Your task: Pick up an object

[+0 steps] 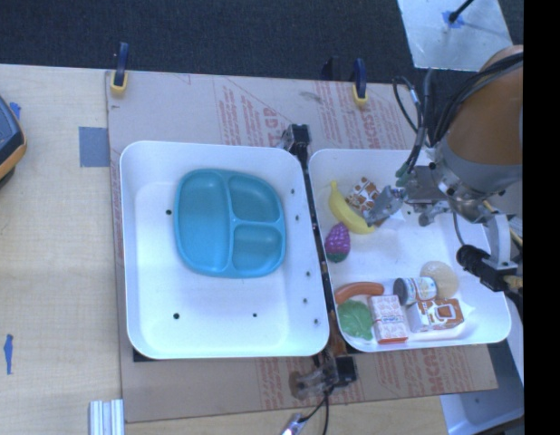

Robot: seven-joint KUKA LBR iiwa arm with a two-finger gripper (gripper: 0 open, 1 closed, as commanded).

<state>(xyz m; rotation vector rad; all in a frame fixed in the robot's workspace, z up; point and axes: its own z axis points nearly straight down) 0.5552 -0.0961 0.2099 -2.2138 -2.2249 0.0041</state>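
Reaching in from the right, our arm (484,116) bends low over the right bin (497,329), jaws beside the banana (345,211); we cannot tell their state.

Right bin (497,332) is tight: banana (346,210), purple egg-shaped toy (337,242), and a clump of boxes (389,319), a can (416,290) and a green piece (355,318) along the near wall. Its middle is bare. Left bin (217,333) has just the blue divided plate (230,222), with bare floor on the near side.
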